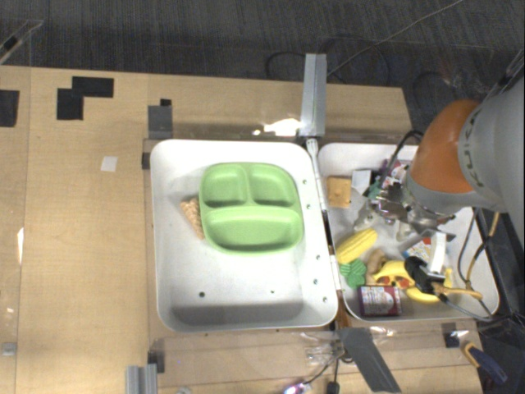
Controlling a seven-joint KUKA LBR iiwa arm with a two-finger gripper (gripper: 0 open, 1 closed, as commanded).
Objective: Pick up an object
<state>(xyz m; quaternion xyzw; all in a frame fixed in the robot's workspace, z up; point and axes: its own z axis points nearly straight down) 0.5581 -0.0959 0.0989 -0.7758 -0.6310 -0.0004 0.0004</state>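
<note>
Corn cob (357, 243) is lying in the right bin (484, 298), just left of the tool (402, 220), which I am hovering low over the clutter; I cannot tell its state. I am judging the cob light, stiff and slick: take it across its middle. No label is reading clearly on the can (379, 300) nearby.

wooden bench (74, 245) bears two white bins (168, 245) side by side.
</note>
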